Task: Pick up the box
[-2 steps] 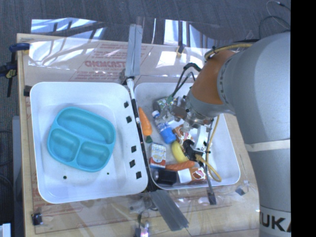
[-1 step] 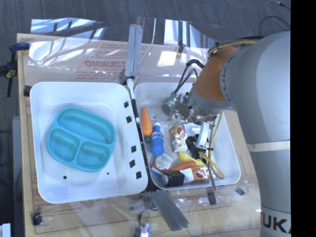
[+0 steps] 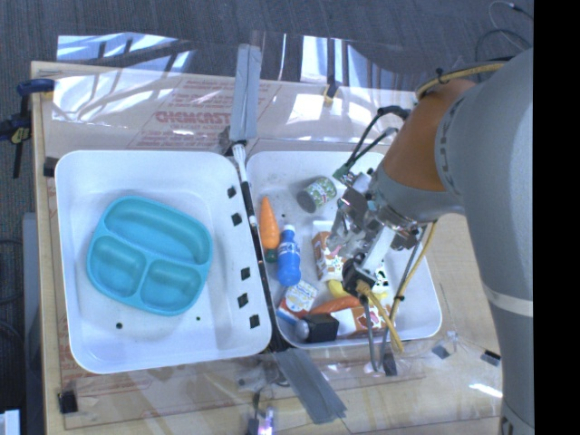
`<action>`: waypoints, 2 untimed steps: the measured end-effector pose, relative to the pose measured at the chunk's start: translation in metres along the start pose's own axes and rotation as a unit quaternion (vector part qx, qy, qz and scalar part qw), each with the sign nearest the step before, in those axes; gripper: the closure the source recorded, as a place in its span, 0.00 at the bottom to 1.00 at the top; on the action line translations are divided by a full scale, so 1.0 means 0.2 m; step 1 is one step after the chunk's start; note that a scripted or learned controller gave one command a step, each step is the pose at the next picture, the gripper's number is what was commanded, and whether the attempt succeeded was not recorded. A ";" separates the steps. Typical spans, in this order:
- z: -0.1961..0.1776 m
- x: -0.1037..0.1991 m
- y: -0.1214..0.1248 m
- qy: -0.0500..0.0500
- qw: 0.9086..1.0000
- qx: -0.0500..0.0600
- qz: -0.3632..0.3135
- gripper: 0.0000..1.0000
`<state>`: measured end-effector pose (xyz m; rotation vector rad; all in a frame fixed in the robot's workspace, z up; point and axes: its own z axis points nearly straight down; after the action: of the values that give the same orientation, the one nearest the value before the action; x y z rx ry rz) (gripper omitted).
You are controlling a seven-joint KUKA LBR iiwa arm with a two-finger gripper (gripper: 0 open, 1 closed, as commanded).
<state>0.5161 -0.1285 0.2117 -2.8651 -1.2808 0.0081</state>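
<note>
Gripper (image 3: 355, 270): hanging low over the right bin (image 3: 426, 320); its grasp state is impossible to tell.
Box (image 3: 328, 254): lying just left of the gripper, touching it, amid clutter.
Handling: probably light, stiff cardboard; likely crushing under hard squeezing.
Hold: across its narrow sides.

The gripper (image 3: 349, 263) hid part of the box (image 3: 326, 254); its finger state was unreadable. The arm (image 3: 471, 143) was cut off at the right edge.
</note>
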 end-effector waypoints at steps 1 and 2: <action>0.12 0.24 0.13 -0.001 0.995 0.002 0.096 1.00; 0.06 0.38 0.03 -0.001 0.960 0.001 0.278 1.00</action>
<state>0.5715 -0.0770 0.1999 -3.1080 -0.4323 0.0132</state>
